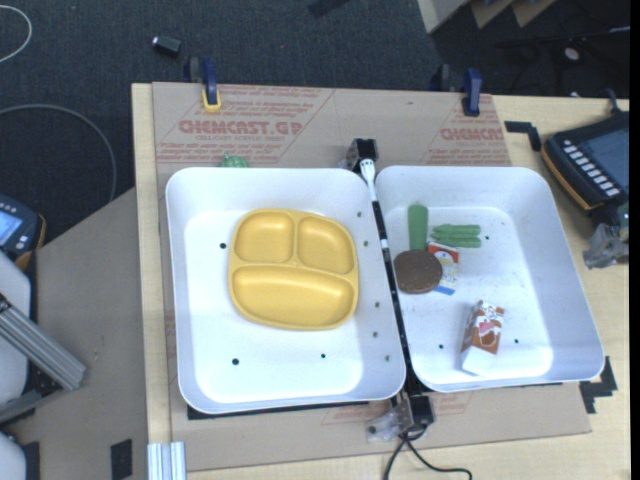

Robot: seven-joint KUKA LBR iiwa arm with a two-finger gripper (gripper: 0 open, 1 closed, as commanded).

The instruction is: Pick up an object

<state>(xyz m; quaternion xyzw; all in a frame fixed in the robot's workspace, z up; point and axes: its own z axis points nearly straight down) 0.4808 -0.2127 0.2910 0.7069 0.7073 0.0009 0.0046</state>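
The claw: clenched or released, I cannot tell.

Two white bins sit side by side on a brown board. The left bin (pixel 200 298), in the middle of the frame, holds a yellow plate (pixel 294 268) with three compartments, lying flat toward the bin's upper half. The right bin (pixel 540 268) holds the small things that could be picked. A green stick (pixel 417 226) lies near its upper left, pointing up and down the frame. Just to the right of it is a knobbly green piece (pixel 456 235). Below the stick a brown disc (pixel 417 271) lies close to the seam between the bins, over the edge of a small red and white packet (pixel 446 259). Well apart from these, toward the bin's lower right, lies a brown and white carton (pixel 482 336), tilted.

Two blue clamps (pixel 209 80) grip the board's top edge. A small green scrap (pixel 234 161) lies on the board just above the left bin. A dark tablet (pixel 597 163) rests at the frame's right edge.
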